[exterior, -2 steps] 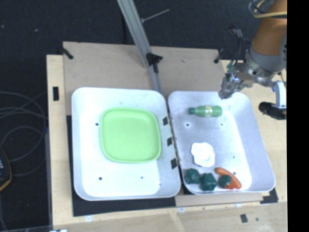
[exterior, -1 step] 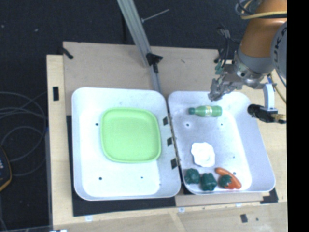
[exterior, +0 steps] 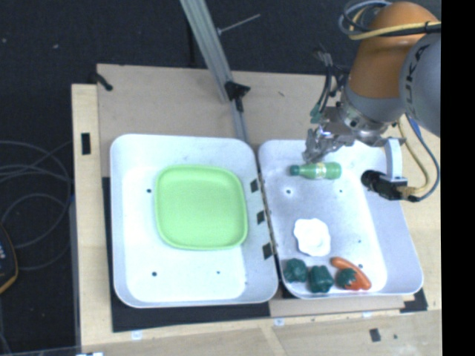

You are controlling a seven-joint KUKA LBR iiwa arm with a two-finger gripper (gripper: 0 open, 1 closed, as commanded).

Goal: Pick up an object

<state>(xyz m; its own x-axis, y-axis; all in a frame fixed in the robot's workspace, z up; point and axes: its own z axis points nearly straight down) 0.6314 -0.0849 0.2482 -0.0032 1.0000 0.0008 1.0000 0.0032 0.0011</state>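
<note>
My gripper [exterior: 318, 147] hangs over the far end of the right bin [exterior: 386, 221], just above a green bottle [exterior: 318, 170] that lies on its side. Nothing shows between its fingers. Near the bin's front lie a white lumpy object [exterior: 312, 236], two dark green pieces [exterior: 295, 269] [exterior: 320, 278] and an orange-red carrot-like toy [exterior: 350, 273] with a green tip. A light green square plate [exterior: 201, 207] rests in the left bin [exterior: 133, 199].
A grey slanted pole [exterior: 210, 43] rises from behind the bins, with its clamp near the seam between them. A black fitting [exterior: 378, 184] with cable sits at the right bin's right side. The wooden bench [exterior: 148, 95] surrounds both bins.
</note>
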